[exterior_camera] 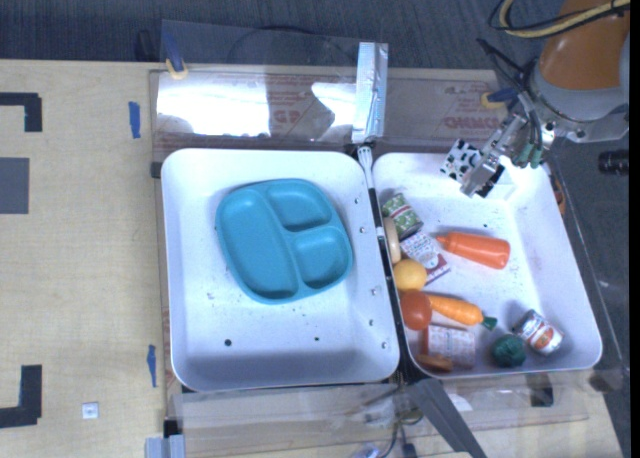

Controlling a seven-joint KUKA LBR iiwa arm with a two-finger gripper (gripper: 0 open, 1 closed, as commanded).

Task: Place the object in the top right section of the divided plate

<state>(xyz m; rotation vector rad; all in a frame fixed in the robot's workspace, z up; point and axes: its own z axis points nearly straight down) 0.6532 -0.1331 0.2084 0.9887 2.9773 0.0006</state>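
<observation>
The blue divided plate [283, 237] lies in the left bin [190, 326], with one long section on its left and two smaller ones on its right. My gripper [484, 176] hangs over the far corner of the right bin [575, 296], well to the right of the plate. A small black-and-white spotted object [459, 158] sits right against the gripper's left side; I cannot tell whether it is gripped or just resting beside it.
The right bin holds an orange carrot [478, 249], a second carrot [455, 309], a yellow lemon [407, 275], a red piece [416, 311], a green can [400, 214], a small tin [540, 332], a green lump [508, 350] and packets. A metal divider [369, 96] stands behind the bins.
</observation>
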